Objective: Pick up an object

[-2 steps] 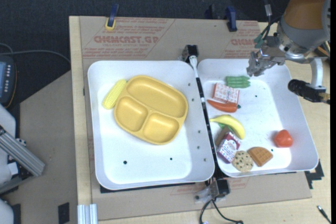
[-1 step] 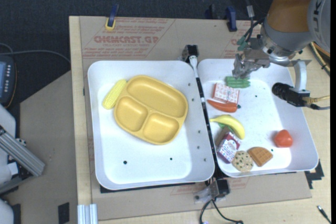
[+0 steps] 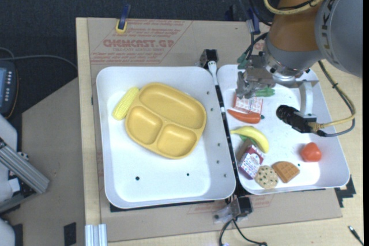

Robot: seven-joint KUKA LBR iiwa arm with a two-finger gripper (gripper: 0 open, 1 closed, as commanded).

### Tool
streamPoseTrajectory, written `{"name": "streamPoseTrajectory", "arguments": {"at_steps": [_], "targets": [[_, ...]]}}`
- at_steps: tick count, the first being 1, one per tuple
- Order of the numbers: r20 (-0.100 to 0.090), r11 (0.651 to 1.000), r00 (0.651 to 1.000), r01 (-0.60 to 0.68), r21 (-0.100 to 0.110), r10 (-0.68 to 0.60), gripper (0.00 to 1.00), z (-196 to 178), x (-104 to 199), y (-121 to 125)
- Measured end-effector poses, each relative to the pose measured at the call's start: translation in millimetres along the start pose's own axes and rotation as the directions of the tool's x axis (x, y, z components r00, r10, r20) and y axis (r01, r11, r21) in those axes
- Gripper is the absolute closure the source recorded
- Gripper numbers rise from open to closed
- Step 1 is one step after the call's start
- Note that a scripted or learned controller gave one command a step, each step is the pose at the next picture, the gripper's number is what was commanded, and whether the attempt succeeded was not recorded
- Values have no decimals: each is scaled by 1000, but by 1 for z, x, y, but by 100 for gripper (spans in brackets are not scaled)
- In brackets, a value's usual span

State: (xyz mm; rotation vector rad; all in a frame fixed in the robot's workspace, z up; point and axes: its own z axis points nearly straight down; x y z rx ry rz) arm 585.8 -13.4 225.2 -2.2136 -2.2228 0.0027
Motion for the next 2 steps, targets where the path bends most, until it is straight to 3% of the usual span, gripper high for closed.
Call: {"name": "streamPoseTrajectory", "arguments": {"at_steps": [1, 2], "targets": [[0, 1000, 1000, 1, 0, -1, 100, 11, 50, -12], [0, 1000, 1000, 0, -1, 0, 100, 7, 77, -24]]}}
